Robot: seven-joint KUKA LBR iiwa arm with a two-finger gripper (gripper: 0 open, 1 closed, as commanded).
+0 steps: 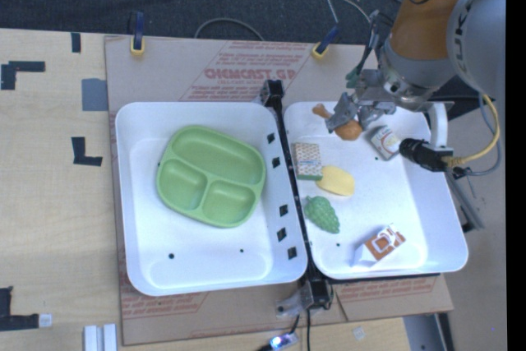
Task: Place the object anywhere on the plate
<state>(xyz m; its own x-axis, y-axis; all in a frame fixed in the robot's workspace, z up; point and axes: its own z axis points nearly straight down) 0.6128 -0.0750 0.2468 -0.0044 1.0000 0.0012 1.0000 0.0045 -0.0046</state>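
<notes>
**Reaching in right bin**

Bench, two white bins: plate [211, 176] lies in the left one. My gripper [345, 121] hangs over an orange object [350, 130] at the right bin's [427, 247] far end, probably lining up a pick; finger state: can't tell.

Wooden bench [49, 177] — cardboard sheet [238, 70], two white bins [140, 259] side by side

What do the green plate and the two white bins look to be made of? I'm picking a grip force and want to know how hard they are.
The green plate looks like moulded plastic, matt: one even colour, with soft rounded compartment ridges. The left bin and the right bin look like thin formed plastic, slightly glossy, with smooth rolled rims and rounded corners. Probably rigid, though the look alone cannot settle it.
</notes>
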